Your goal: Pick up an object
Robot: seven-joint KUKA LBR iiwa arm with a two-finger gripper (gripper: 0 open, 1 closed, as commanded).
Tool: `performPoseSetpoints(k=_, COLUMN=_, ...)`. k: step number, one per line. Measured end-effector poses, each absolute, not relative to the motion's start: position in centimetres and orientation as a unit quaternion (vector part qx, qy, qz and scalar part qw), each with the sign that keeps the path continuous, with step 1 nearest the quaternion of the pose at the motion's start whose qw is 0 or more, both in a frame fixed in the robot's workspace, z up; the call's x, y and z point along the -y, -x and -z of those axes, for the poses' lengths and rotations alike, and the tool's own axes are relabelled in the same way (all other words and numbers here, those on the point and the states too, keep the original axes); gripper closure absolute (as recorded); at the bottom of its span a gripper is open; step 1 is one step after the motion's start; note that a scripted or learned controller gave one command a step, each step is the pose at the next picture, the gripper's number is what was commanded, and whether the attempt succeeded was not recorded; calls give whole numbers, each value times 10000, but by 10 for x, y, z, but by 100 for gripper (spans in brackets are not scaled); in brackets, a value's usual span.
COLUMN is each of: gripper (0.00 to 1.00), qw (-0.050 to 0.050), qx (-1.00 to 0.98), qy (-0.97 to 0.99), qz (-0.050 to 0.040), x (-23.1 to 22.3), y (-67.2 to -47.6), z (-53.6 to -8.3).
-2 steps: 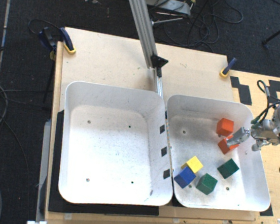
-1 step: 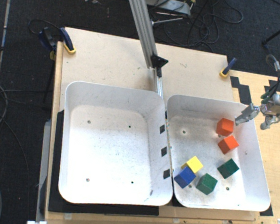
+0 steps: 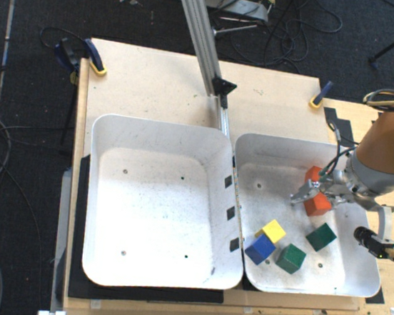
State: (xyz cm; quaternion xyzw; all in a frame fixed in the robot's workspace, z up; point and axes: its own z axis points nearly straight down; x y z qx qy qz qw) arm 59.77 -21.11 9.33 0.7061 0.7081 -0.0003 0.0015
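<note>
In the camera view, the gripper [image 3: 312,192] hung over the right bin [image 3: 273,156], in its upper right part. Two orange blocks were there: one orange block [image 3: 313,174] just above the fingers, and a lower orange block [image 3: 318,204] that looked to sit between them, tilted with a corner pointing down. It was a cube, so it had no clear long axis. Whether the claw really clamped it, I could not tell. Lower in this bin lay a yellow block [image 3: 273,232] touching a blue block [image 3: 260,249], and two green blocks [image 3: 290,258], [image 3: 321,237]. The left bin [image 3: 114,131] stood beside.
</note>
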Motion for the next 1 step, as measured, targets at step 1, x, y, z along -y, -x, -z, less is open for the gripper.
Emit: performPoseSetpoints(k=1, gripper=100, qw=12, qx=-7085, qy=-7057, qz=-2, x=211, y=-598, z=-105)
